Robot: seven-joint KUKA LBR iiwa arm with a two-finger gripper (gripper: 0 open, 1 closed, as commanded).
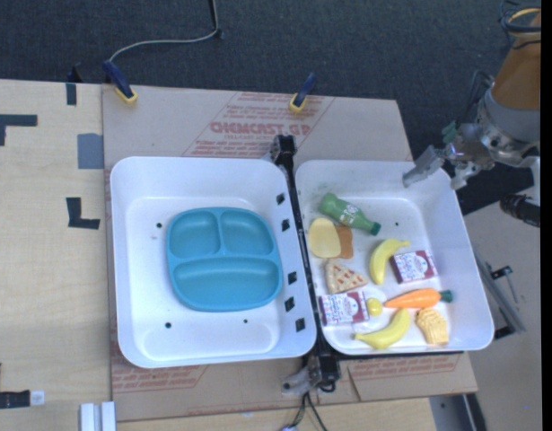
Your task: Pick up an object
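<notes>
The right bin (455, 206) holds several toy foods: a green bottle (347, 212), a yellow and orange slice (326, 238), a waffle wedge (345, 277), two bananas (386, 259) (388, 330), two maroon cartons (412, 266) (343, 308), a carrot (415, 299) and a yellow corn-like piece (433, 326). My gripper (440, 171) hangs over the bin's far right corner, above and to the right of the bottle. Its two fingers are spread open with nothing between them.
A blue divided plate (224, 257) lies in the left bin (132, 241). A black clip divider (289, 232) joins the two bins. Yellow and blue clamps (302, 92) (120, 81) pin the cardboard sheet at the back. A cable (204, 25) trails across the dark floor.
</notes>
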